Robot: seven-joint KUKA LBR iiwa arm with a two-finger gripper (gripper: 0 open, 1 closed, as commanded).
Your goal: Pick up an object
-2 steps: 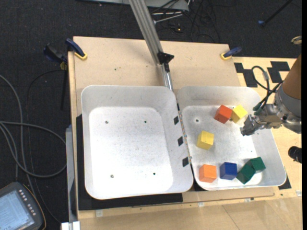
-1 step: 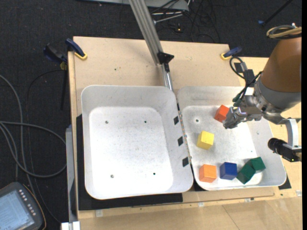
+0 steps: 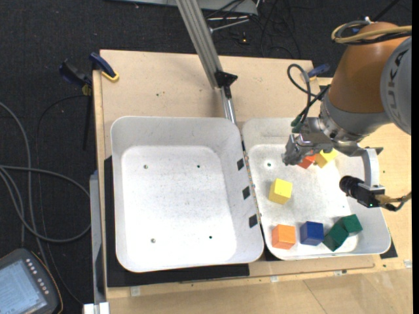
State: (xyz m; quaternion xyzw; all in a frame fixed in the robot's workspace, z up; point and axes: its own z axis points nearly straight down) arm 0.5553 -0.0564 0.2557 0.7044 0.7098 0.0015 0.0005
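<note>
My gripper (image 3: 296, 154) hangs low over the back of the right bin (image 3: 262, 133), with the orange-banded arm reaching in from the right. A small red-orange block (image 3: 306, 163) and a yellow block (image 3: 326, 156) lie right beside the gripper's tip, partly hidden by it. I cannot tell whether either block is touched. A yellow cube (image 3: 281, 190) sits in the bin's middle. Along the front edge lie an orange cube (image 3: 283, 235), a blue cube (image 3: 313, 233) and two green blocks (image 3: 344, 231).
The left bin (image 3: 118, 175) stands beside the right one, their rims meeting at the centre. A metal pole (image 3: 200, 31) slants in from the top to the bins' junction. A black sensor on a bracket (image 3: 357, 188) hangs from the arm over the right bin.
</note>
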